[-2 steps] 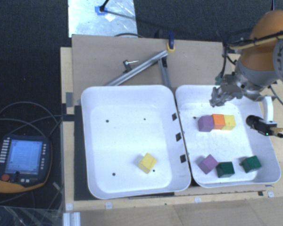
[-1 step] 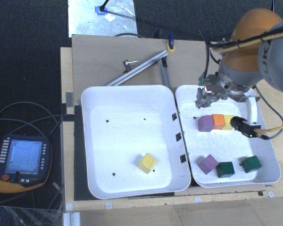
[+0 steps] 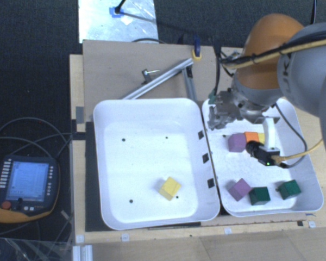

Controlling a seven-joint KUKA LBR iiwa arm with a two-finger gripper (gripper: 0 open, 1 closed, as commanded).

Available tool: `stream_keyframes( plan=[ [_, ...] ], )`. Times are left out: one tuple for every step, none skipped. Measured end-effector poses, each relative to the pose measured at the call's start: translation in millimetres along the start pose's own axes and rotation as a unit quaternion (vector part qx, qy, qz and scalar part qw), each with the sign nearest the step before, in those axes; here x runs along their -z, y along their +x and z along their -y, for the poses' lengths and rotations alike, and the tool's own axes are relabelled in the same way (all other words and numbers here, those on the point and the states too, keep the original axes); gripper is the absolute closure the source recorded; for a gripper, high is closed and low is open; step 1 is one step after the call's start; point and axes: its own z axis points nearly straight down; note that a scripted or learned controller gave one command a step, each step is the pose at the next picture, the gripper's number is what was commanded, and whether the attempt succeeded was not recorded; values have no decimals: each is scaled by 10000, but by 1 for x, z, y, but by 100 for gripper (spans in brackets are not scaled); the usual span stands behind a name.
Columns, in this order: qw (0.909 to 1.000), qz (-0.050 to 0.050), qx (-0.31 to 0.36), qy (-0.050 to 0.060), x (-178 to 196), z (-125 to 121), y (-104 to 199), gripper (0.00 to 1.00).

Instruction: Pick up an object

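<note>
Grey robot arm (image 3: 315, 69) with an orange band (image 3: 266, 37) reaches in from the right, over the right-hand shallow white plastic bin (image 3: 304, 178). The gripper (image 3: 216, 119) hangs at that bin's far-left corner, just inside the edge it shares with the left-hand shallow white plastic bin (image 3: 146, 124). Claw state: cannot tell from this angle.

Candidate objects, right-hand bin:
- A small pale purple cube (image 3: 236, 142) sits left of the bin's middle, near the gripper but apart from it.
- A small orange block (image 3: 251, 137) is just beside that cube, on its right.
- A second purple cube (image 3: 240, 189) lies along the near edge, tilted.
- A dark green cube (image 3: 259, 195) is just beside the second purple cube.
- A lighter green cube (image 3: 289, 189) lies towards the near-right corner, apart from the dark one.

Left-hand bin: a small yellow cube (image 3: 169, 187) sits alone towards the near-right corner, turned at an angle and well apart from the gripper.

On the bench, a silver metal bar (image 3: 157, 78) lies slantwise just beyond the left-hand bin's far edge. Off the bench's left edge, a grey and orange teach pendant (image 3: 24, 186) with a lit screen rests on dark carpet among cables. A shiny silver sheet (image 3: 117, 10) lies beyond the bench's far edge.
</note>
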Motion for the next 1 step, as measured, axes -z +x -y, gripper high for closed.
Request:
stream_keyframes(
  plan=[
    [10000,2,-1,-6,-9,-6,51,100]
  ],
)
